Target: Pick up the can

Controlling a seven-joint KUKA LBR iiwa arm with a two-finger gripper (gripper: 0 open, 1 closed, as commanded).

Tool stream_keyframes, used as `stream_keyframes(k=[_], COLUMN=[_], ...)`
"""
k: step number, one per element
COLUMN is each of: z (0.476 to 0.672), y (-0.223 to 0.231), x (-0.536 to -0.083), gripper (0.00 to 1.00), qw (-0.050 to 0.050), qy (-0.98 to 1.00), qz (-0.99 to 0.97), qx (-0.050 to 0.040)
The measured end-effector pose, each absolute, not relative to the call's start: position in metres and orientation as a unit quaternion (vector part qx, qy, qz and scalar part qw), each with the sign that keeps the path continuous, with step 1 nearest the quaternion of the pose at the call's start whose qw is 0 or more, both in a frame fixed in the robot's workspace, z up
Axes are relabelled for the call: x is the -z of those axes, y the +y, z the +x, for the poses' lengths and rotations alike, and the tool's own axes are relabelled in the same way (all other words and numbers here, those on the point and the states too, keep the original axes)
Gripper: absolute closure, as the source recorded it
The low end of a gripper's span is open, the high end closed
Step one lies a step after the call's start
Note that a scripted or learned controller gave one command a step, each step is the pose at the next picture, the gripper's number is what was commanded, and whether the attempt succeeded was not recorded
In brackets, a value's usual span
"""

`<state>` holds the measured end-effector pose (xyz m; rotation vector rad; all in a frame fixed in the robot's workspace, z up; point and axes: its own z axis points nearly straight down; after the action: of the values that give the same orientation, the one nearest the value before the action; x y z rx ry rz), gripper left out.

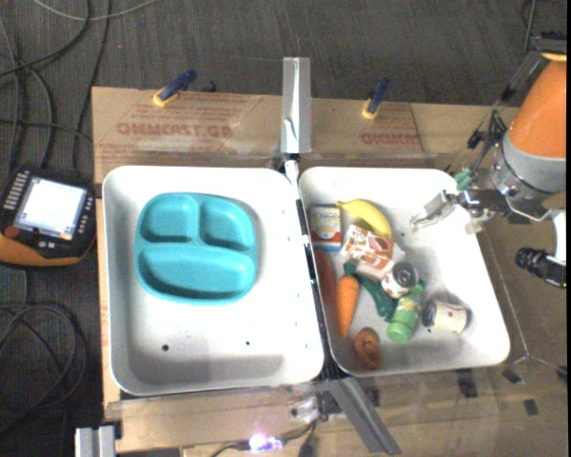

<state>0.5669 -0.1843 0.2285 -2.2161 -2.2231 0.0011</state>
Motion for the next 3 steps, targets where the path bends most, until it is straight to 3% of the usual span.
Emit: stream_keyframes(k=[1,2,3], z=[0.489,0.525,0.579], y=[-0.173,-0.210,-0.205], x=[-0.101,-0.089,-0.090], gripper=[0.00,0.00,0.00], qw=[0.003,0.007,-0.003], qy=[-0.708,-0.696,-0.707], qz=[-0.706,-0.718,-0.707], qx=[0.0000,0.0068,0.0048])
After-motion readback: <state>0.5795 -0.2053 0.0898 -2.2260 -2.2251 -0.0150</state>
